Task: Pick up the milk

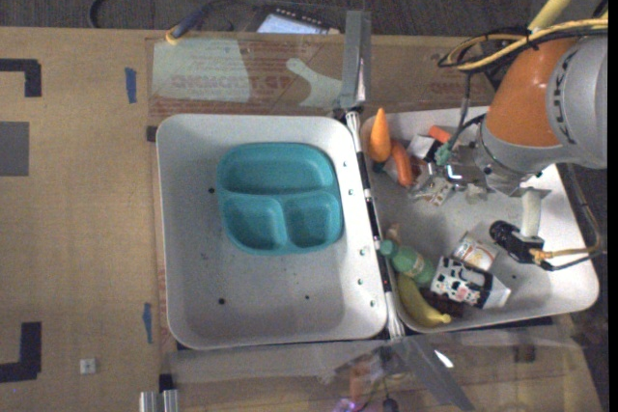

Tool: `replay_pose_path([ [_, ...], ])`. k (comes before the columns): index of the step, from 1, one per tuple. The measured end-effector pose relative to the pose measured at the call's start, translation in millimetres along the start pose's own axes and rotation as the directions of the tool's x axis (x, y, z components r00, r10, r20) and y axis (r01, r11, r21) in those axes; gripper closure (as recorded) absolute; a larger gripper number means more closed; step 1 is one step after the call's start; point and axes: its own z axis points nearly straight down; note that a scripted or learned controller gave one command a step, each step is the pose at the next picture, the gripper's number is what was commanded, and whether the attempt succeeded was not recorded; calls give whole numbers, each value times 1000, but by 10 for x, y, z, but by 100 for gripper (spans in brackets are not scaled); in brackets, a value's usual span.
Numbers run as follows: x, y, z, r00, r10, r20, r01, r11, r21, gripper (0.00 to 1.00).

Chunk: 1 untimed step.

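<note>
Since the milk (467, 284), a cow-patterned carton, lies near the right bin's (570, 289) front edge beside the banana (421, 302), the gripper (435, 186), fingers apart and holding nothing, should travel forward and descend squarely over it

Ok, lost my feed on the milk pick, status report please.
Gripper over right bin, nothing seen held. Milk carton lying at bin's near side, apart from gripper. Banana and green bottle crowd it.

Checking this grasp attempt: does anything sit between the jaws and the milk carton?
Nothing visible lies between. The gripper is at the right bin's upper part; the milk carton lies nearer the front, hemmed by the banana and green bottle.
</note>
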Motion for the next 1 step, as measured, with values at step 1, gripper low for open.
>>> replay_pose_path([
  [1,32,29,-111,1000,-3,-2,3,1000,-8,100],
])
